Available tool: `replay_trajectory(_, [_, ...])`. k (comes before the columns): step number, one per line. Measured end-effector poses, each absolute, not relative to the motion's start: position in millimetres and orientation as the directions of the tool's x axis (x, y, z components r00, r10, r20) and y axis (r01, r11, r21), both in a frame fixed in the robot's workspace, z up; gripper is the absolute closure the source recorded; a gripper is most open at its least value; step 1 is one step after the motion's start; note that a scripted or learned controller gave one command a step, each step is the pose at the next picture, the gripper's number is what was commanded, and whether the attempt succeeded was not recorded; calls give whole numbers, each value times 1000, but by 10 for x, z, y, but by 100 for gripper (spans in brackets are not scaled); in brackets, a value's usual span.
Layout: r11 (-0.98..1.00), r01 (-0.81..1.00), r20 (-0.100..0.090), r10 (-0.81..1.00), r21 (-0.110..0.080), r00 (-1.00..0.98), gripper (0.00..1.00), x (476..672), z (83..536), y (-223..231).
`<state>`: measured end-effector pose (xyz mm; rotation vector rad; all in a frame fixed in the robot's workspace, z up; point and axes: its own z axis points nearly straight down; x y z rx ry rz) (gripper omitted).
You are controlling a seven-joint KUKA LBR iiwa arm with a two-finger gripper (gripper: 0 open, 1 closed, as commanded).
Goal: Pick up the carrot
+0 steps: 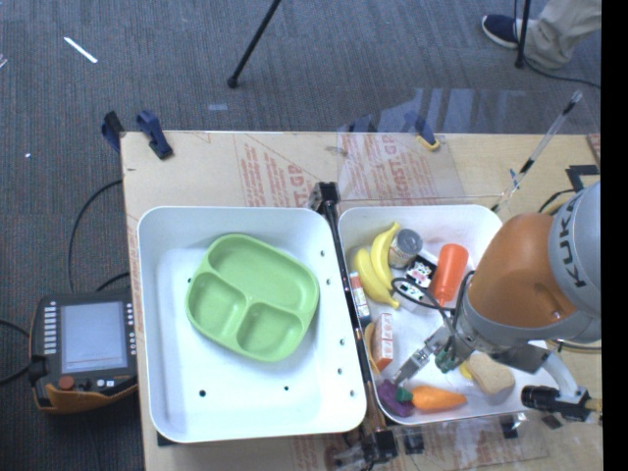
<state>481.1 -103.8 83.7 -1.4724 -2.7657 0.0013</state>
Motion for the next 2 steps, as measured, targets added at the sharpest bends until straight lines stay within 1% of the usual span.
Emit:
replay_trajectory(1, [554, 833, 13, 833, -8, -553, 100, 4805, 894, -1038])
replay_trajectory(2, [545, 839, 19, 839, -11, -544, 100, 4798, 949, -1052])
